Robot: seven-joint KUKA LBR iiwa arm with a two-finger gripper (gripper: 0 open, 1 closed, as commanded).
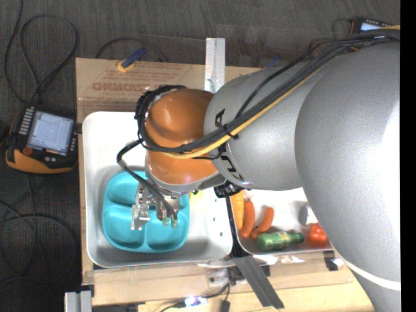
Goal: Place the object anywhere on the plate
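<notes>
A teal plate (117, 216) with several compartments lies in the left white bin (97, 174), towards its front. My gripper (156, 218) hangs low over the plate's right half, under the orange wrist band (175, 135). Its two metal fingers (140, 214) stand apart and open, with teal plate showing between them and nothing held. A small yellow-green scrap (195, 192) peeks out beside the wrist at the plate's right edge; the arm hides the rest of it.
The right bin (286, 255) holds two orange carrot-like pieces (246, 214), a green bottle-shaped item (279, 240) and a red item (316, 234). The big grey arm covers most of that bin. A handheld screen unit (42, 138) lies on the floor at the left.
</notes>
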